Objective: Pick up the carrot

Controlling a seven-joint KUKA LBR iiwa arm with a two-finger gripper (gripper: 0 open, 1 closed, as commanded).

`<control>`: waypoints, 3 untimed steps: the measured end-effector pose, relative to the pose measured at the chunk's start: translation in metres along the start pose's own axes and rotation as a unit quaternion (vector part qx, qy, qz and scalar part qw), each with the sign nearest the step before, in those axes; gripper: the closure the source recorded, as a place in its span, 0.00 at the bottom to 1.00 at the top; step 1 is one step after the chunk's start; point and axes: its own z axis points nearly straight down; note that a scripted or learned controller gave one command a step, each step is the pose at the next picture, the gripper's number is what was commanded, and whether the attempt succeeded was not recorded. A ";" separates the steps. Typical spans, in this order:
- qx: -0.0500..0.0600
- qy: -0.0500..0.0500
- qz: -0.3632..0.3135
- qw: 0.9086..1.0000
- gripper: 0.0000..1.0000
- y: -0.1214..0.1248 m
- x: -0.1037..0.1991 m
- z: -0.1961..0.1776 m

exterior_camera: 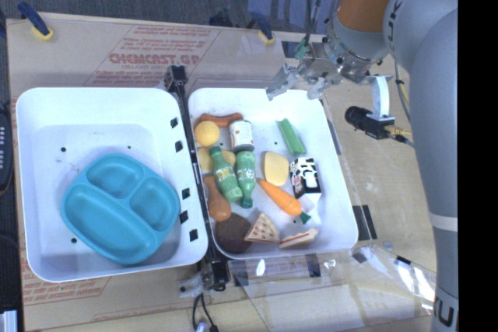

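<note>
bench with two white bins; carrot (281, 197) lies in right bin (336, 167); gripper (299, 79) above rim, fingers spread, holding nothing.

Cardboard-covered bench (117, 50) bears two white bins (31, 113) side by side

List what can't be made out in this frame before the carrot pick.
- Pincer, camera view: small and blurred above the right bin's far rim; finger state unreadable.
- Carrot: its leafy end runs under the neighbouring toys; the tip is unclear.
- Milk carton: print too small to read.
- Brown round item: sits at the near wall, partly behind the sandwich wedge; identity unclear.
- Arm: cut off by the top edge.
</note>
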 end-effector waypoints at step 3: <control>0.001 0.001 -0.196 0.981 1.00 -0.131 -0.023 0.157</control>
